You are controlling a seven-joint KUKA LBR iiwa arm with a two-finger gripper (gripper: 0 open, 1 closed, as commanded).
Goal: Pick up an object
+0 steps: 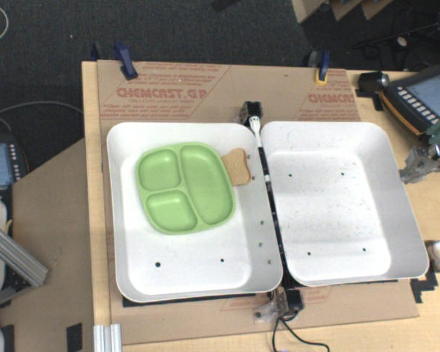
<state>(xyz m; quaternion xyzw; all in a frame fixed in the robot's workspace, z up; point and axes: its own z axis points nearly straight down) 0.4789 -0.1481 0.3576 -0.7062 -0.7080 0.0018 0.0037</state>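
My end effector sits at the right edge of the scene, just outside the right bin, a grey metal shape seen partly; I cannot tell how it stands, and nothing is visibly held in it. It is well apart from anything worth picking.

The things to choose from lie in the left bin. A green divided plate, with three compartments, rests flat in the upper half of that bin. Just beside its right rim, touching or nearly so, lies a small tan piece that looks like a slice of toy bread or a sponge; I cannot tell which. It lies close to the bin wall that borders the right bin.

I judge the plate to be light, stiff plastic, smooth and likely slippery. Lying flat, it offers little to pinch from above except its raised rim or one of the ridges between compartments; I would take the outer rim on the side away from the tan piece, where there is bare bin floor around it. The tan piece looks light and perhaps a little soft, with a duller surface that should grip better, so I would close across its short width. Its nearness to the plate and the wall leaves little room on either side.
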